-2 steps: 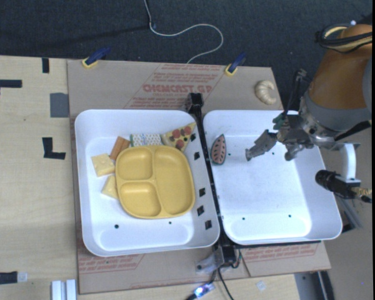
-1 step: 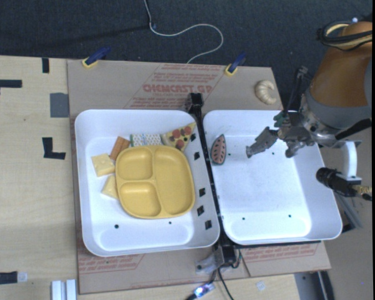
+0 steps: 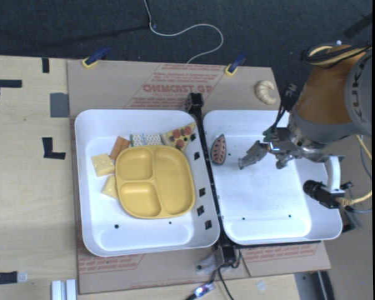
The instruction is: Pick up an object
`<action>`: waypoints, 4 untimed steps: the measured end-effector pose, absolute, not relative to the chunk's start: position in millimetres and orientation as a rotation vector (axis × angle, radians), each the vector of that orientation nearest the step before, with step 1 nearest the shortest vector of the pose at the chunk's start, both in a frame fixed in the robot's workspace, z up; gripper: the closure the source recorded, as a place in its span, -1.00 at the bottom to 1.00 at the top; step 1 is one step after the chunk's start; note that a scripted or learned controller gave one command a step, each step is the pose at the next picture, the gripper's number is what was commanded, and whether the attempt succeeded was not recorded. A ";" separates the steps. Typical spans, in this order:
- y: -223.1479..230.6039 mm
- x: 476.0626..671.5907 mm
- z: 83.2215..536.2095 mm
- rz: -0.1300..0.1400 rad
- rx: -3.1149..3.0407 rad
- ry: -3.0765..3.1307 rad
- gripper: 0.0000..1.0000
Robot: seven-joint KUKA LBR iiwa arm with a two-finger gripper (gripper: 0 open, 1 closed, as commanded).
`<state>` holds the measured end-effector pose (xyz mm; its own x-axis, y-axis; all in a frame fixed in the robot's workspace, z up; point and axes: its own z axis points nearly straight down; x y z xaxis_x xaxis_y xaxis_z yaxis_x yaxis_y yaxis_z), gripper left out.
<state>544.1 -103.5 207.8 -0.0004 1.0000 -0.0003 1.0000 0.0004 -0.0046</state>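
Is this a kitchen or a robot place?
Probably a robot lab, not a kitchen. A grey and orange robot arm reaches over two white bins on a cardboard-covered bench, and the yellow plate looks like a toy.

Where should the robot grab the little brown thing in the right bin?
Probably across its narrow middle, coming straight down from above. The small brown object is a long oval lying close to the divider between the bins, so fingers closing across its short width should fit best. The gripper hangs to its right, above the right bin.
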 end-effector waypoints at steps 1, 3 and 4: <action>-102.9 534.2 148.5 0.007 -2.217 -2.218 -1.00; -96.0 537.0 83.6 0.004 -2.219 -2.221 -1.00; -96.0 537.2 94.4 0.003 -2.220 -2.222 1.00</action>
